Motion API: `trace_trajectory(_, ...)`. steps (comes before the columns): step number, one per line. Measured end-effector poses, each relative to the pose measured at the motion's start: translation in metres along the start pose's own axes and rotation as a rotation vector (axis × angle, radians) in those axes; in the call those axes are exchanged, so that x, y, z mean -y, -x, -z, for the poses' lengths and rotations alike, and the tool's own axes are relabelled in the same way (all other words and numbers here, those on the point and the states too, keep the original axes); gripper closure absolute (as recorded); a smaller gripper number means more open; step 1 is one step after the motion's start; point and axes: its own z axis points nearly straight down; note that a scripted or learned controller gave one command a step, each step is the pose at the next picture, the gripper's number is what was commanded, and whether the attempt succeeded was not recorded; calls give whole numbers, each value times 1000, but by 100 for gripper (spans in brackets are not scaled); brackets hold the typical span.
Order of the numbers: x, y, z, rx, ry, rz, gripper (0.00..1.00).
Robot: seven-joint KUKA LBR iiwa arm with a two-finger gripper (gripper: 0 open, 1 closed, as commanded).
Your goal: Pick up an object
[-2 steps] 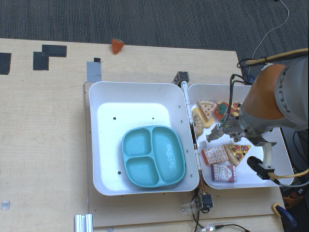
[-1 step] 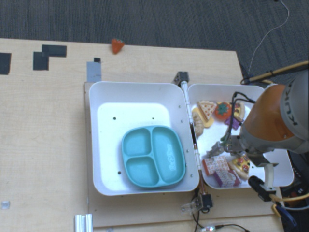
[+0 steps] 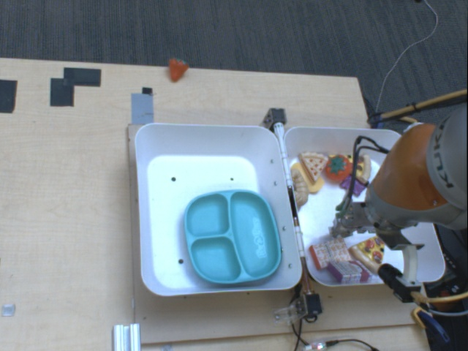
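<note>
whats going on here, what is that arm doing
A grey and orange arm reaches from the right into the right bin, which holds toy food, including a pizza slice. Its gripper is low over the pieces near the front. The left bin holds a blue divided plate.

The blue tray (image 3: pixel 232 235), with three compartments, lies in the left bin (image 3: pixel 157 167), toward its near right corner. Right of the tray, the arm (image 3: pixel 413 178) hangs over the right bin (image 3: pixel 322 136), with its gripper (image 3: pixel 344 224) low among toy food: a pizza slice (image 3: pixel 314 165), an orange-and-green piece (image 3: pixel 338 167) and a pale piece (image 3: pixel 301 178) lie beyond it, while a red-and-white block (image 3: pixel 330 252), a purple block (image 3: pixel 349 272) and another pizza slice (image 3: pixel 369 251) lie nearer. Far beyond the tray, a small orange thing (image 3: pixel 178 69) sits on the bench (image 3: pixel 66 210).
</note>
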Motion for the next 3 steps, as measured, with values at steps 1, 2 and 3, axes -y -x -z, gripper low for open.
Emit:
trace_trajectory(1, -36, -135, 84, -6, -15, 3, 100)
trace_trajectory(2, -113, -165, 83, -4, -16, 3, 100)
trace_trajectory(3, -179, -255, 75, -5, -16, 4, 100)
